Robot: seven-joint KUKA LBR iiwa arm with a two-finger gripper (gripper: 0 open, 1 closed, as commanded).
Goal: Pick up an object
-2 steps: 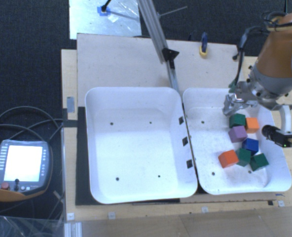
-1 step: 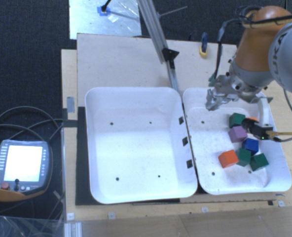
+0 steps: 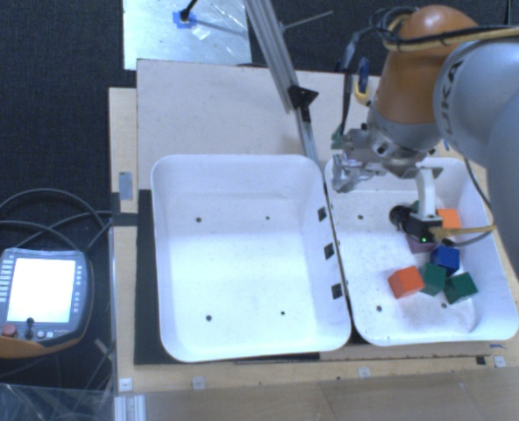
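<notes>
Small blocks cluster toward the right bin's (image 3: 365,323) near right side: a near orange block (image 3: 406,281) leftmost, touching a dark green block (image 3: 434,277); a second green block (image 3: 460,287) right of it; a blue block (image 3: 445,258) just behind; farther back, a partly hidden purple block (image 3: 420,245) and a far orange block (image 3: 450,218)

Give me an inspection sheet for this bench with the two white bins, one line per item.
Surface: pale bench bearing a left bin and a right bin, side by side.
Job's things: in the right bin, near orange block, far orange block, left green block, right green block, blue block, and purple block, bunched in its right half.
Clutter: nothing seen.
Grippers: tool over the right bin's far left corner, apart from the blocks.
Cables: black cable looping by the pendant.
Surroundings: teach pendant at left, slanted metal bar, dark floor.
</notes>
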